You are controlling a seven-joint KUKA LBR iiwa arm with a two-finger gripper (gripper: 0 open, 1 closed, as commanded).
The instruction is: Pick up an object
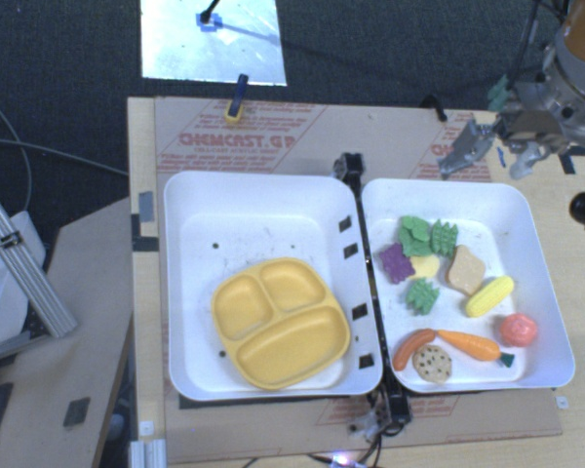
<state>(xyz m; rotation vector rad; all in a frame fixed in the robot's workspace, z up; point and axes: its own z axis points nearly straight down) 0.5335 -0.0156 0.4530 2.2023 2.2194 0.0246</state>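
My gripper [494,154] hangs open above the back edge of the right bin [541,252], its two grey fingers spread with nothing between them. In that bin lie toy foods: green lettuce [426,234], a purple grape bunch [396,261], a bread slice [465,268], yellow corn [489,296], green broccoli [422,295], a red tomato [518,330], an orange carrot [471,345], a sausage [412,347] and a cookie [432,363].
The left bin [190,222] holds a yellow divided plate [281,322]. A black clip divider [354,169] joins the two bins. Behind them a cardboard sheet [273,130] covers the bench, with a shiny metal plate [213,25] farther back.
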